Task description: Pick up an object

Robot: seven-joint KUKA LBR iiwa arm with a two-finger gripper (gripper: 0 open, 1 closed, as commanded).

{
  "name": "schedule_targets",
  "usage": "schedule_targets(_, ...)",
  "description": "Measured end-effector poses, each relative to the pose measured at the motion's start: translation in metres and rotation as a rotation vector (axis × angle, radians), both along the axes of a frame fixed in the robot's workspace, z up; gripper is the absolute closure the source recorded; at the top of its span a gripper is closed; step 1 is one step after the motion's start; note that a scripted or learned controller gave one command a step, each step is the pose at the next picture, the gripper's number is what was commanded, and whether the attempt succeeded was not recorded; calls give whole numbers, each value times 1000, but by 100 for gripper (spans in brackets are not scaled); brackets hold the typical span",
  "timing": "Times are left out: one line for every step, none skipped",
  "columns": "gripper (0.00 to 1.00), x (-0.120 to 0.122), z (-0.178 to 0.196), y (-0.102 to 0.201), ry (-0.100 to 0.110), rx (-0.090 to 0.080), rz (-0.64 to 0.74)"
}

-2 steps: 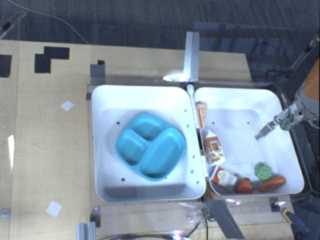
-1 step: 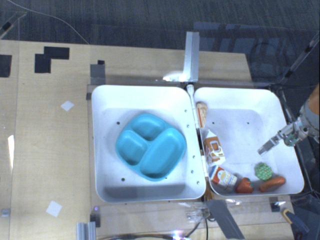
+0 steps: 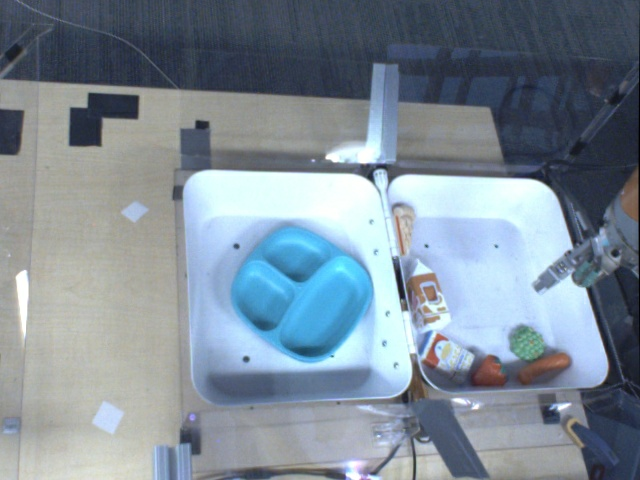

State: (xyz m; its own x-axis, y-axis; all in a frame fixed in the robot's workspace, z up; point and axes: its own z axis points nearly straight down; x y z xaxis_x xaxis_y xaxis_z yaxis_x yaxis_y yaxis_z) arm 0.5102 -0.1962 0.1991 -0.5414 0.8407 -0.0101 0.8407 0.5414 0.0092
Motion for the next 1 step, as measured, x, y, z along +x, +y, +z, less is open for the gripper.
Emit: schedule_targets(0, 0, 0, 0, 0, 0, -1)
